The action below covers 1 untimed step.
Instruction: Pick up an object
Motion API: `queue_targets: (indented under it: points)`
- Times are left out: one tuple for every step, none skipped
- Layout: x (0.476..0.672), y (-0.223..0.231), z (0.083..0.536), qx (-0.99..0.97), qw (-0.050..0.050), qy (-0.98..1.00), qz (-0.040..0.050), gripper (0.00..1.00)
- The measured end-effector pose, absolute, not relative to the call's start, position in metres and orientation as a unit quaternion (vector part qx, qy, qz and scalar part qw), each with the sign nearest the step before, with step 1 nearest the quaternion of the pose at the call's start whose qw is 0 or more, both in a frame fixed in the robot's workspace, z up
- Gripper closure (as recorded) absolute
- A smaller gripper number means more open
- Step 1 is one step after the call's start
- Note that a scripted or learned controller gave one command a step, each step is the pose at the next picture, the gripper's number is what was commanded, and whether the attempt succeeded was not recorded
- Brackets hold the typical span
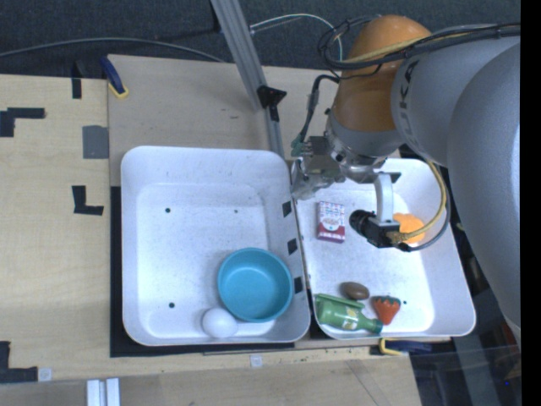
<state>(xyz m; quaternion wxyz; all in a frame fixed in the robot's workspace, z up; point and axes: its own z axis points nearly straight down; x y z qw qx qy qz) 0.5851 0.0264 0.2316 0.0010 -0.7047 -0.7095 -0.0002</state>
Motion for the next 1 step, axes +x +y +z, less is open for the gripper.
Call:
queue_targets:
  points:
    - [0.5842,0.0915,0.2302,-0.704,0.001,-0.71,0.0002,1.0]
